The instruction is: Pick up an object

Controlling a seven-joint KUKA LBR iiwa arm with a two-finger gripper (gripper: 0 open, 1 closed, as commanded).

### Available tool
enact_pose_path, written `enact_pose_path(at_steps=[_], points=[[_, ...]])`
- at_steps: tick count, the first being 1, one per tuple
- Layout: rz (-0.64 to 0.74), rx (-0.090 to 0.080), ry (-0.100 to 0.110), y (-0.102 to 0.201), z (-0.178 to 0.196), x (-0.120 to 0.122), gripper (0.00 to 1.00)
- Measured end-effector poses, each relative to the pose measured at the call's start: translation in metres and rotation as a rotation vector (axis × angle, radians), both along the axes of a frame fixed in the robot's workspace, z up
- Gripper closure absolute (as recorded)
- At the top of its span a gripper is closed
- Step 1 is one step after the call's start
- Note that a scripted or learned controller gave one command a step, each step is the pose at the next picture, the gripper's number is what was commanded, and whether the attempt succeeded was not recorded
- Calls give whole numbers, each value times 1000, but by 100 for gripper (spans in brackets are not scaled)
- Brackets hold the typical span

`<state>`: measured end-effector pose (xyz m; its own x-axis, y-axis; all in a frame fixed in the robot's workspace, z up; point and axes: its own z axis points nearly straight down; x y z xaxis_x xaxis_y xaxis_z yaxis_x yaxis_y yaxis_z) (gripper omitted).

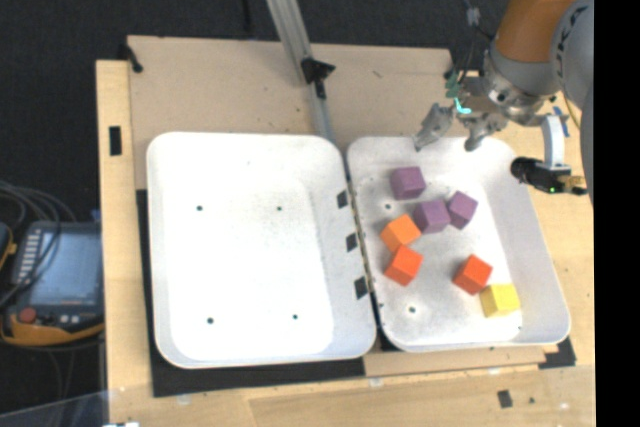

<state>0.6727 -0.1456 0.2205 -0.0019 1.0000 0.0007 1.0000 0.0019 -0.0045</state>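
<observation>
At the 1 o'clock corner of the right bin (520, 215), your gripper (447, 132) hovers with its two fingers spread apart and nothing between them. Candidate objects lie below it: a purple cube (406, 181) nearest, toward 7 o'clock of the gripper; two more purple cubes (446, 212) touching each other near the bin's centre; two orange cubes (402, 248) at the bin's 9 o'clock side; a further orange cube (472, 273) just beside a yellow cube (499, 299) at 5 o'clock. Expect these failure modes: a descent from the present position would likely meet the bin's rim or bare floor, since no cube sits directly beneath. Among touching cubes, a finger could land on the neighbour and push both aside.
</observation>
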Motion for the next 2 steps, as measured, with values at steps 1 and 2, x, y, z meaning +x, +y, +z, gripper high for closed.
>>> enact_pose_path(at_steps=[1,2], points=[[2,-4,-4,-1,3,1,0],[-2,-3,0,-10,-54,5,0]])
